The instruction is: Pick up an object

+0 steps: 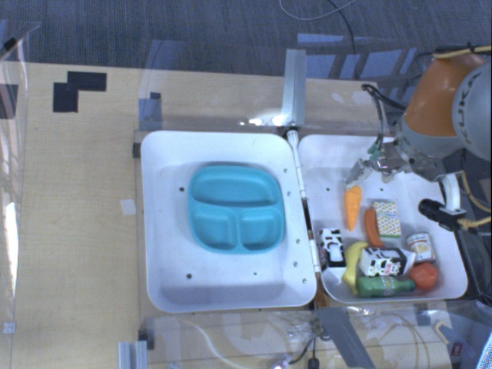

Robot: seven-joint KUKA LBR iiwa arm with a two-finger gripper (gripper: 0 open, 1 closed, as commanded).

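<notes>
2 grey fingers (356, 177) of the gripper (363, 171) are spread apart, tips pointing down and left, nothing between them. The tips hang just above the top end of the carrot (353, 206); contact cannot be judged from this angle. The gripper body sits in the far part of the right bin (327, 160), with the grey arm (461, 121) and its orange band (430, 91) reaching in from the right edge.

Right bin contents, all in the near half:
- carrot, orange, lying lengthwise near-far, left of centre.
- sausage-shaped orange-red piece (371, 227), just right of the carrot.
- small printed box (387, 217), touching the right side of that piece.
- black-and-white block (331, 248) against the left wall.
- banana (354, 260), yellow, just right of the block.
- black-and-white carton (384, 262) lying partly over the banana.
- green bottle (384, 286) on its side along the near wall.
- red tomato (424, 276) at the bottle's right end.
- small can (420, 245) just beyond the tomato.

Left bin (161, 229) holds 1 blue tray (235, 207) with 3 compartments, roughly centred. The 2 bins sit side by side on the tan bench (77, 206), touching along their shared edge. A black cable (323, 6) loops on the carpet beyond the bench.
</notes>
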